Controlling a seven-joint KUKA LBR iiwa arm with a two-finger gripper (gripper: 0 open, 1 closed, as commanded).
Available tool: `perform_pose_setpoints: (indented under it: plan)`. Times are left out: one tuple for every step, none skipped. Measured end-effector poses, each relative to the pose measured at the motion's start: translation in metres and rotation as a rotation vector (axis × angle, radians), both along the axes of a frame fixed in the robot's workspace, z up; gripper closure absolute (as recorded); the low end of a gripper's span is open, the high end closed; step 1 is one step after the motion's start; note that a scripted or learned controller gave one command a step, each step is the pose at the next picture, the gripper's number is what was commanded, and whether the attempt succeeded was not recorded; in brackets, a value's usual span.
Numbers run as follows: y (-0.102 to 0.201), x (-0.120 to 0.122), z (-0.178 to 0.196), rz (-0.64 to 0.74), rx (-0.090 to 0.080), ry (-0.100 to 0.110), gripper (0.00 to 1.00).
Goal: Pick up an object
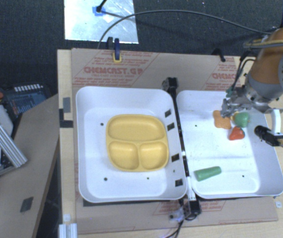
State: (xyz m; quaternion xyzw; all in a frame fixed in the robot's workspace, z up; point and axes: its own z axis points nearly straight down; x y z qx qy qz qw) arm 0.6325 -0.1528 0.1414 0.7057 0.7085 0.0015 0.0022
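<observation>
The tool (229, 108) is low in the right bin (268, 182), near its far edge, right over a small orange piece (221, 120); whether it is wide or narrow cannot be told. Just beside it lie a round green object (241, 118) and a red one (236, 134), the three close together. A green cylinder-like piece (207, 173) lies apart toward the bin's near edge. The left bin (89, 182) holds a yellow three-compartment tray (136, 142) at its middle.
</observation>
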Motion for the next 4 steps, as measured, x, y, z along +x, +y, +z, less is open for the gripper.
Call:
perform_pose_setpoints:
  plan:
    - [0.008, 0.006, 0.061, 0.002, -0.001, -0.003, 1.00]
    - [0.009, 0.006, 0.105, 0.002, 0.000, -0.001, 1.00]
    - [0.055, -0.005, 0.096, 0.004, 0.002, 0.005, 1.00]
    - [0.107, -0.017, 0.086, 0.005, 0.002, 0.006, 1.00]
